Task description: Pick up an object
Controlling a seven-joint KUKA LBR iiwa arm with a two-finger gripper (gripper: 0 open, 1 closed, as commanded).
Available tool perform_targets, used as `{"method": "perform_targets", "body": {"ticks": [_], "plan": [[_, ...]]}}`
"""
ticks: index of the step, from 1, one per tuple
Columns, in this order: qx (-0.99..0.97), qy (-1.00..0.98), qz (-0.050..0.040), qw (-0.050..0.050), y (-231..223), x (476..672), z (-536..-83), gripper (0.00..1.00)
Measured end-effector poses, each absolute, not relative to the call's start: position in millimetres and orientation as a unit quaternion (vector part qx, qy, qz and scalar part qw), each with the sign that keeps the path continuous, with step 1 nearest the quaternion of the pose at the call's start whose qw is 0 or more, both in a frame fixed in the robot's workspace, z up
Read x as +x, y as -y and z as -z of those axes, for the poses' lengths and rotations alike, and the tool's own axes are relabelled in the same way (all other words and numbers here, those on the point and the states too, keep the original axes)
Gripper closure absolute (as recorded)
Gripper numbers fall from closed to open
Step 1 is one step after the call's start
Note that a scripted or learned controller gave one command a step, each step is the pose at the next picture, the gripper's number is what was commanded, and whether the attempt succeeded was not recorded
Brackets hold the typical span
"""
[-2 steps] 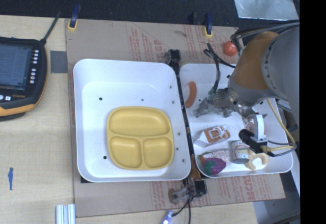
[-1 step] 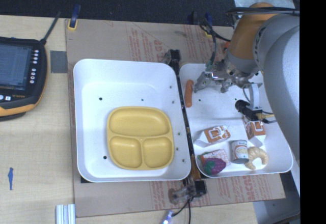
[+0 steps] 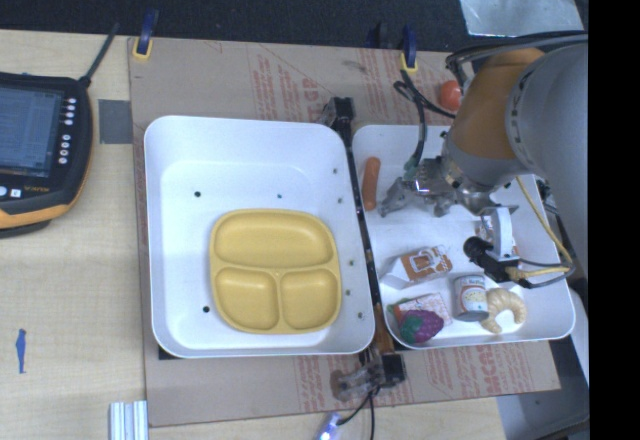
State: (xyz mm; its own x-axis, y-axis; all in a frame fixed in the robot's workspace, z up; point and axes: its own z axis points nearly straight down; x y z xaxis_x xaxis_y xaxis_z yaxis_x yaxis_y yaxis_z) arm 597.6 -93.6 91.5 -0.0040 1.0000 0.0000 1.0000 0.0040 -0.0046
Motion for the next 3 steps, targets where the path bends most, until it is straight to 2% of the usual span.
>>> {"method": "perform_targets", "body": {"ticks": [1, 2, 3], "plan": [[-0.705, 0.709, -0.0018, 0.002, 92, 521.3, -91, 0.00], [-0.705, 0.709, -0.0012, 0.001, 99, 533.6, -92, 0.00], [-0.705, 0.709, -0.0007, 0.001, 125, 600.6, -92, 0.00]]}}
